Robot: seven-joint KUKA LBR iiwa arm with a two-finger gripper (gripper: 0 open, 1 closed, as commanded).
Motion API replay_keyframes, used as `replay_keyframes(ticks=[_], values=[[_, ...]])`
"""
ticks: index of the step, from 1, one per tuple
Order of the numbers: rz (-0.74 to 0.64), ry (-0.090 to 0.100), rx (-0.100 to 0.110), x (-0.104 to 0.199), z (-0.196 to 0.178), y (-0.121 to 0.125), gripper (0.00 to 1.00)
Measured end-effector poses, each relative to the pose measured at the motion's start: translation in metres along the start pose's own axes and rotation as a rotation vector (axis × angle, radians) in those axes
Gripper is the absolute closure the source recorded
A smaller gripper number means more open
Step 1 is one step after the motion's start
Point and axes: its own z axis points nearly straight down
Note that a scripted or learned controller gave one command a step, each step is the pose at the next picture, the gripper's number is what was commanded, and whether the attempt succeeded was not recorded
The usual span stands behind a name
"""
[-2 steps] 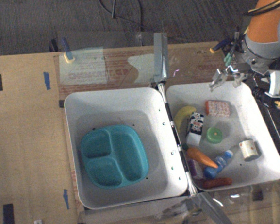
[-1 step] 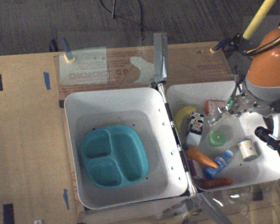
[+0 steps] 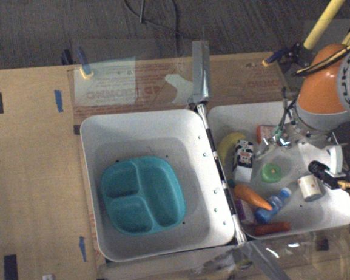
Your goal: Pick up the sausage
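My arm reaches in from the right over the far part of the right bin, and my hand hangs above that bin's middle, near a green round lid; whether my hand is open or closed I cannot tell from here, and nothing shows between its tips. The sausage lies flat along the near wall of the right bin, reddish-brown, well apart from my hand. Just beyond it lie a blue bottle and an orange carrot, the carrot tilted toward the bin's left wall. A yellow object and a small black-and-white box sit at the far left of that bin, and a white cup at its right. In the left bin rests a teal divided plate. Both bins sit on the brown worktop.
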Motion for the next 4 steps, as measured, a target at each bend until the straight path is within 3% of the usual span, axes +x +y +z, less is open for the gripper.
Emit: replay_keyframes(ticks=[1,2,3,4], values=[[0.192,0.005,0.016,-0.028,0.007,0.060,0.00],[0.192,0.005,0.016,-0.028,0.007,0.060,0.00],[0.194,0.007,0.028,-0.028,-0.002,0.058,1.00],[0.236,0.001,-0.001,0.061,0.004,0.053,1.00]])
